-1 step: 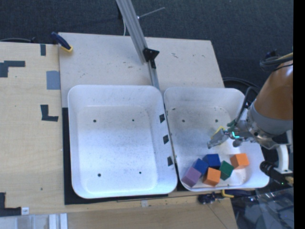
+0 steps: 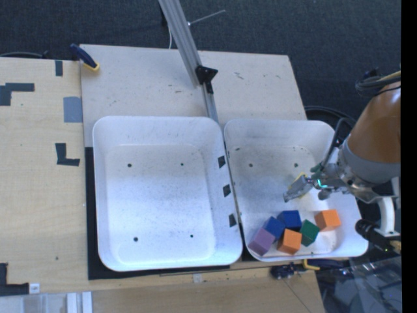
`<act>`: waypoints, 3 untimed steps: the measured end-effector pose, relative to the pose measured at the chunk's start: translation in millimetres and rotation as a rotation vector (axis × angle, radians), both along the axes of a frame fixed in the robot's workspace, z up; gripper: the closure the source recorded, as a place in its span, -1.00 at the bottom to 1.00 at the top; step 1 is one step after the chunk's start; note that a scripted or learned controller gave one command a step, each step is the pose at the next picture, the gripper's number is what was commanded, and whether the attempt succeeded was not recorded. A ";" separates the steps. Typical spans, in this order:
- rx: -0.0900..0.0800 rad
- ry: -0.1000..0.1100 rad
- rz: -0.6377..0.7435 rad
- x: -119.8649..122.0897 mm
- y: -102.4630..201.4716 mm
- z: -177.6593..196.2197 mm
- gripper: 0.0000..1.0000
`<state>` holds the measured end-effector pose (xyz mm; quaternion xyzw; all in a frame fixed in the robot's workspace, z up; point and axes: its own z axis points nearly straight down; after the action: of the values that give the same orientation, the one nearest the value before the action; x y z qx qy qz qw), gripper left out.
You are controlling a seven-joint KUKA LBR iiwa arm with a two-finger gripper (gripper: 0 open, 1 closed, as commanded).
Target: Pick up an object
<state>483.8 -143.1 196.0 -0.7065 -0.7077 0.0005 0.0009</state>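
Coloured blocks (image 2: 293,230) crowd the near corner of the right bin (image 2: 273,132), just below the gripper (image 2: 301,186), whose jaws seem parted and hold nothing, so we fear them wedging against neighbours.

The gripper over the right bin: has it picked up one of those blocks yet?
Not yet. The gripper hangs over the right bin with no block visible between its fingers. The blue, orange, green and purple blocks lie clustered below it. Reaching, gripping and lifting remain.
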 end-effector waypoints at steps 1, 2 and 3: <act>0.000 0.005 -0.001 6.4 -5.1 -56.4 -1.00; -0.002 0.001 -0.001 5.7 -4.6 -106.0 -1.00; 0.001 0.002 0.000 5.6 -3.8 -94.9 1.00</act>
<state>489.4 -146.9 101.1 -0.7064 -0.7078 0.0009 0.0020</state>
